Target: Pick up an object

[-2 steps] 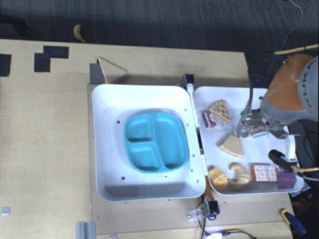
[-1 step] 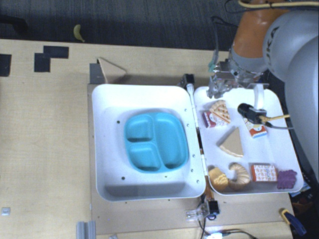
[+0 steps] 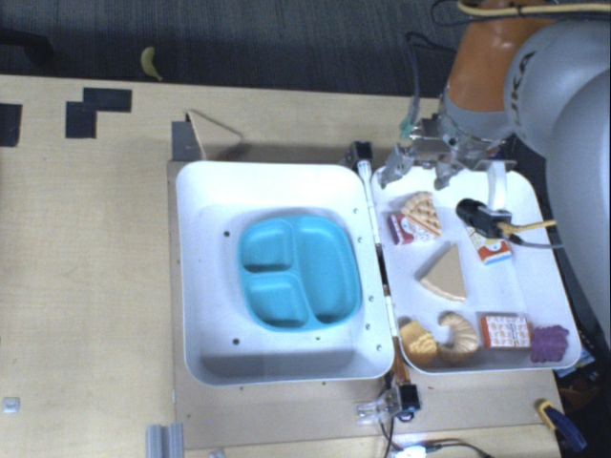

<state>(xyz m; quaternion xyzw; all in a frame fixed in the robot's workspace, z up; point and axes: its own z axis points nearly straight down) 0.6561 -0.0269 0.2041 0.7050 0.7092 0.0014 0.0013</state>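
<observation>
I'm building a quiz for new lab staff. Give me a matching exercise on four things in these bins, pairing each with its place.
Things:
1. blue divided tray
2. purple item
3. tan wedge
4. gripper

Places:
A. near right corner of the right bin
B. middle of the right bin
C. over the far left part of the right bin
D. inside the left bin

Pairs: 1-D, 2-A, 3-B, 4-C

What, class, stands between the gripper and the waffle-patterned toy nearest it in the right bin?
Nothing visible: the gripper hovers over the right white bin's far end, with bare floor between it and the tan waffle-patterned toy.
</observation>
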